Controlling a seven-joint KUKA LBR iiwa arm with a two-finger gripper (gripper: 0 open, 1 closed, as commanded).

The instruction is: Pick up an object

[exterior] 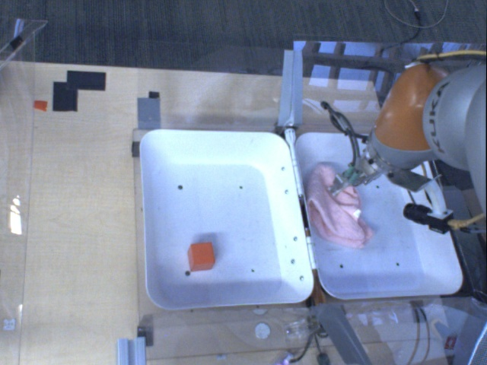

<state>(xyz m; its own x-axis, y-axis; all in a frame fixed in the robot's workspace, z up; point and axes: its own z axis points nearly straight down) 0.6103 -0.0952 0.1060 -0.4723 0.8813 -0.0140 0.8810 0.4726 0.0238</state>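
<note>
A pink crumpled cloth (335,213) lies in the right bin (411,276), against its left wall. My gripper (350,179) is down on the cloth's upper right part, touching the fabric; the arm with its orange band (403,112) comes in from the upper right. A small orange-red cube (202,256) sits in the left bin (213,158), near its lower left.
A metal divider (298,204) runs between the two bins. Black cables (338,124) loop beside the wrist. A black connector (426,217) juts over the right bin's right side. Black and orange marks (72,90) lie on the wooden bench at left.
</note>
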